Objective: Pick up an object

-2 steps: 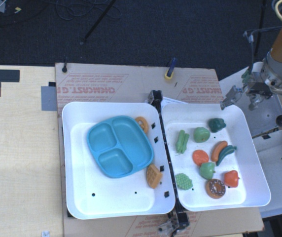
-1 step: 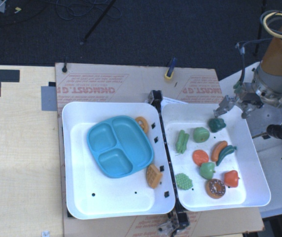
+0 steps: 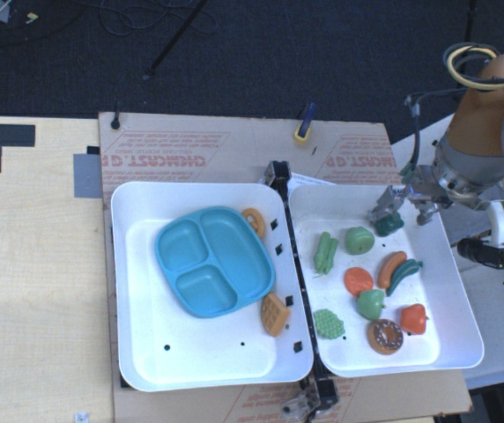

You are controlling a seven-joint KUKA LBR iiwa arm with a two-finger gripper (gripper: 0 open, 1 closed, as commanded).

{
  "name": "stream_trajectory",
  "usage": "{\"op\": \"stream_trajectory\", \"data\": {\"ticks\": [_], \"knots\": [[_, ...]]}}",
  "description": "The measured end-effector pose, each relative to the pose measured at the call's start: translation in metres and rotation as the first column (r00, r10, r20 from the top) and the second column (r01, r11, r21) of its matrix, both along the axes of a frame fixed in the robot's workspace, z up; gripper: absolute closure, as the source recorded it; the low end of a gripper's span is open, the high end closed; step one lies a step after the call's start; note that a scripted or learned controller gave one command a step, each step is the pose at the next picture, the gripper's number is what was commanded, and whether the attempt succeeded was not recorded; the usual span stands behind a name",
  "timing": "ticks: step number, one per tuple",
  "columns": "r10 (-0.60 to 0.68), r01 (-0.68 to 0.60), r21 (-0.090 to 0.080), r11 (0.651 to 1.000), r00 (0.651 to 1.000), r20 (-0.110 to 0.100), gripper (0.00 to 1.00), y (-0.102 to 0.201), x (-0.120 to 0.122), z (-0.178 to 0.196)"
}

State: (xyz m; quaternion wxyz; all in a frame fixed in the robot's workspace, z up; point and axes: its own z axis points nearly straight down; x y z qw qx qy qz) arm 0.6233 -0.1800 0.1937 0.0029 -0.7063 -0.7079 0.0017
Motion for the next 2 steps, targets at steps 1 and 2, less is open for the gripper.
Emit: {"op": "stream_trajectory", "data": {"ticks": [1,2], "knots": [[-0.001,0.001,0.000,1.000,1.000,-0.001,0.00,-0.004,-0.009,-0.055],[-0.001,0.001,0.000,1.000,1.000,-0.001,0.00,-0.001,-0.010,-0.109]]}}
